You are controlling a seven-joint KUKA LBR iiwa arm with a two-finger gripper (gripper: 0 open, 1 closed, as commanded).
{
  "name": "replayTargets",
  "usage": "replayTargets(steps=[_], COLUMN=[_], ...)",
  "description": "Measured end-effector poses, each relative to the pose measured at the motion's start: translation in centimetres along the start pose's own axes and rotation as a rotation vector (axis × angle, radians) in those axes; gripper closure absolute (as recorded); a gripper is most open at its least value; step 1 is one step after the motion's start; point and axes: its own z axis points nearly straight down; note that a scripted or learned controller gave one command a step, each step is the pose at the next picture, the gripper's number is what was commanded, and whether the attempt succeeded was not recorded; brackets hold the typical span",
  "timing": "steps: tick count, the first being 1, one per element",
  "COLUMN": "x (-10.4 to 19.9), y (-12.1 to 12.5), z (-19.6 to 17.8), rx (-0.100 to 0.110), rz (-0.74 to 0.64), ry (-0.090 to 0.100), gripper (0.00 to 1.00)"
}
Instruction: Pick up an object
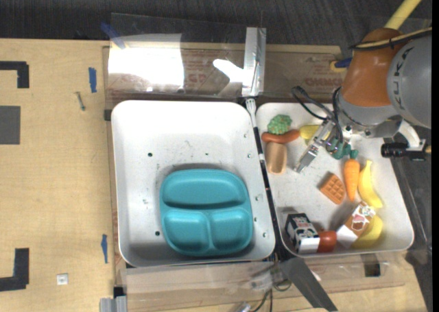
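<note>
My gripper (306, 158) hangs low over the right bin (401, 235), jaws slightly apart, nothing between them. Carrot (351, 177) and banana (368, 187) lie just right of me, waffle (333, 188) below, sausage (280, 137) to the left.

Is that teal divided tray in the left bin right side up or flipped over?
Right side up. The teal tray lies flat in the left bin, its three hollow compartments facing the camera.
</note>
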Motion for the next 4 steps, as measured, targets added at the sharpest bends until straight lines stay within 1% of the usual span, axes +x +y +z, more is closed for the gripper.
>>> replayTargets(steps=[1, 2, 3, 4], x=[2.4, 7.4, 7.0, 7.0], y=[-5.9, -8.6, -6.6, -6.4], z=[0.3, 0.5, 0.4, -0.8], rx=[-0.018, -0.023, -0.022, -0.027], rz=[0.044, 0.152, 0.125, 0.123], ry=[-0.039, -0.039, -0.042, -0.047], gripper=[0.0, 0.0, 0.0, 1.0])
